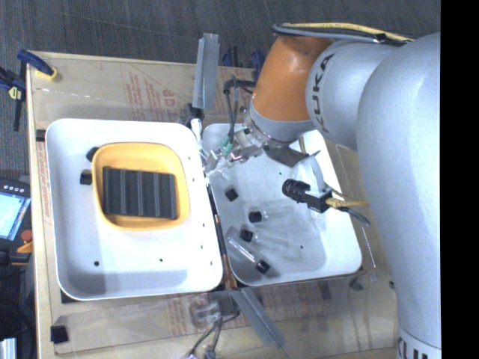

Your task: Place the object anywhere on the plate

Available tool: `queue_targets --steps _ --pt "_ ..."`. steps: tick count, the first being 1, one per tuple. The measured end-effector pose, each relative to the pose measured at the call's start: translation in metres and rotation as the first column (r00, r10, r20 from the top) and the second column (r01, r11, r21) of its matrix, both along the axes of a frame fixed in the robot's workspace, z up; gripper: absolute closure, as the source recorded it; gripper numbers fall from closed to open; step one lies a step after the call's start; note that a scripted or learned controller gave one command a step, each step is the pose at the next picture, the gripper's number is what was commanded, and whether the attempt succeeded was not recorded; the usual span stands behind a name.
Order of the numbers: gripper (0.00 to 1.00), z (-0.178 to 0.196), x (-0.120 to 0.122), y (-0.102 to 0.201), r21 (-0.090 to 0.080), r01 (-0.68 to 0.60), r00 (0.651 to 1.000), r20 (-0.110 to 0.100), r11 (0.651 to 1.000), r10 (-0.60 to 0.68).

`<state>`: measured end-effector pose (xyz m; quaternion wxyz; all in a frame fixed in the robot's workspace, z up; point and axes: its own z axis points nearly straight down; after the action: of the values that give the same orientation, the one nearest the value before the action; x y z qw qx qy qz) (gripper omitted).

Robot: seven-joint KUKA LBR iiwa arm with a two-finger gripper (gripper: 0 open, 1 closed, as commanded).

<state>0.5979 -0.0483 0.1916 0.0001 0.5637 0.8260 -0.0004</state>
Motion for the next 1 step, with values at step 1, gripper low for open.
queue_targets --steps 1 --pt "1.0 -0.0006 0.0008 0.0415 0.002 -0.204 0.979 -0.005 0.979 0.204"
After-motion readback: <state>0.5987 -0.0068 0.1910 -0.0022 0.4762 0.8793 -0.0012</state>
